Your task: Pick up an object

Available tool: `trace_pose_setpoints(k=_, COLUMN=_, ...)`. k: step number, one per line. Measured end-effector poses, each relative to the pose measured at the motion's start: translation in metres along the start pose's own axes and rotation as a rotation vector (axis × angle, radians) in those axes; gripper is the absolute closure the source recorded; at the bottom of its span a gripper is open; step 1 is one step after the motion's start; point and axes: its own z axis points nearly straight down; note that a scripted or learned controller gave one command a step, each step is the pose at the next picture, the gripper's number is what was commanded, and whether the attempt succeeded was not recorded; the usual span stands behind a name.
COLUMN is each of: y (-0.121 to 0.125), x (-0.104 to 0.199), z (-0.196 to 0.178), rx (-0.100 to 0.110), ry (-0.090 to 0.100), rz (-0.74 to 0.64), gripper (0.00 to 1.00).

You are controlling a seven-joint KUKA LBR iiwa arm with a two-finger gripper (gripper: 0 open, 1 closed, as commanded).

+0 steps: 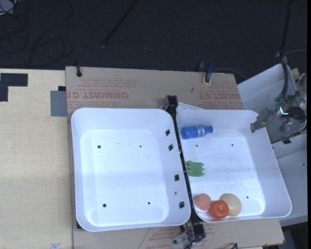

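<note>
The right bin [259, 154] holds several objects. A blue bottle [196, 132] lies on its side near the bin's back left corner. A small green item [195, 168] rests against the left wall. At the front edge sit a pink piece [201, 202], a red tomato-like ball [219, 209] and a tan round thing [231, 204], all close together. Part of the arm and gripper [280, 115] shows at the right edge, above and outside the bin's back right corner, well apart from every object.
The left bin [88, 165] stands beside the right one, with a black divider [179, 160] between them. Both rest on a cardboard sheet [145, 90]. A wooden bench surface [26, 170] spreads to the left. Cables lie on the dark floor behind.
</note>
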Motion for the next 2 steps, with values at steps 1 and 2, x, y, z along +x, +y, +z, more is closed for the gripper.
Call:
trace_pose_setpoints(k=1, y=0.0, x=0.0, z=-0.01, rx=0.0, ry=0.0, rz=-0.002, gripper=1.0)
trace_pose_setpoints(k=2, y=0.059, x=0.003, z=0.12, rx=0.008, ry=0.004, rz=-0.004, gripper=1.0)
